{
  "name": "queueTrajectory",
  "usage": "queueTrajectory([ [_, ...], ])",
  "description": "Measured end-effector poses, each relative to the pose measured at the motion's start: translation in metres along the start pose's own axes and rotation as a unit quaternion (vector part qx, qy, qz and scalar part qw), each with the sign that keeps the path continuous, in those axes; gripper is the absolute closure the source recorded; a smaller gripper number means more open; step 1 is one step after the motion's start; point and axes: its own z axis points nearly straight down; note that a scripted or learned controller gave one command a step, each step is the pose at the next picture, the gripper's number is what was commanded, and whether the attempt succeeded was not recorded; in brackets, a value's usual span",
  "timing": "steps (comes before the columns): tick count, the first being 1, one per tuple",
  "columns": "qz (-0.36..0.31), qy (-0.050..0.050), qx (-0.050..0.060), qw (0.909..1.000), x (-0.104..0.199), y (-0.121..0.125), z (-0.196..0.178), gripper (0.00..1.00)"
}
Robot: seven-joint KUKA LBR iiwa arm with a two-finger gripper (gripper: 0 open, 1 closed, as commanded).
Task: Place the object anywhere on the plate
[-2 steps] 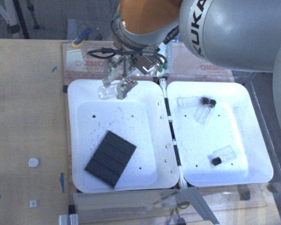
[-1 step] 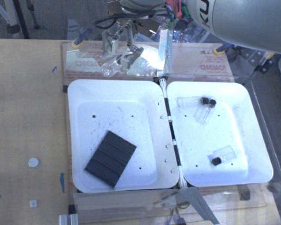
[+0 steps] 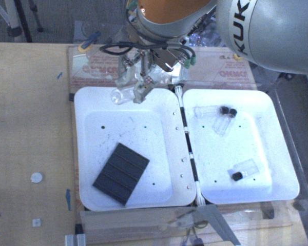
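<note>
Arm (image 3: 269,22) hanging over the far rim of the left bin (image 3: 83,137), pincer (image 3: 139,90) hovering by a clear vial (image 3: 119,95).

The desk (image 3: 25,111) is carrying both bins, and the dark ribbed plate (image 3: 121,173) is lying flat in the left one, near its front, well apart from the vial sitting just beside the pincer at the bin's back edge. Glare is hiding whether the pincer is spread or pinching, so I cannot tell. More capped vials (image 3: 223,118) are resting in the right bin (image 3: 280,137). The vial is looking light, stiff, slick and likely brittle, so I am judging a gentle hold across its body to be safest.
</note>
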Motion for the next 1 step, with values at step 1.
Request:
queueTrajectory([
  [1, 0.170, 0.001, 0.000, 0.9855, 0.0599, 0.0609, 0.0686, 1.00],
])
